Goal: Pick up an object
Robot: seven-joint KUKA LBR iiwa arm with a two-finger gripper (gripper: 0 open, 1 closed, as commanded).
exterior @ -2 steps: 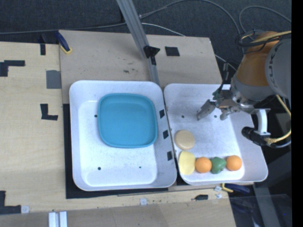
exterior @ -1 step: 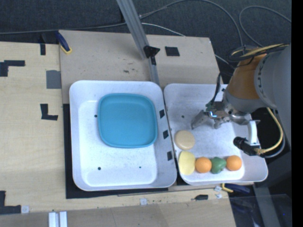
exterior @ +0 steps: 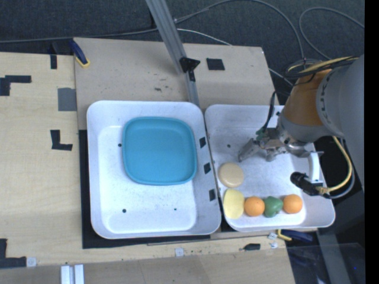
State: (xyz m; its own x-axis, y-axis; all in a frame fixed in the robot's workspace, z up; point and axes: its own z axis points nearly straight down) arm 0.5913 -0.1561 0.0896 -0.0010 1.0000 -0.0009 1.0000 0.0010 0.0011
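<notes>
Objects for picking are grouped at the right white bin's (exterior: 308,220) near edge: one beige disc (exterior: 231,174), one yellow piece (exterior: 233,204), two orange balls (exterior: 254,206), one green piece (exterior: 273,206). One square blue plate (exterior: 159,150) is seen in the left white bin (exterior: 106,176). Bare floor lies under the two-finger gripper (exterior: 251,151); finger state cannot be told.

Blue plate (exterior: 159,150) in left bin (exterior: 100,176)
</notes>
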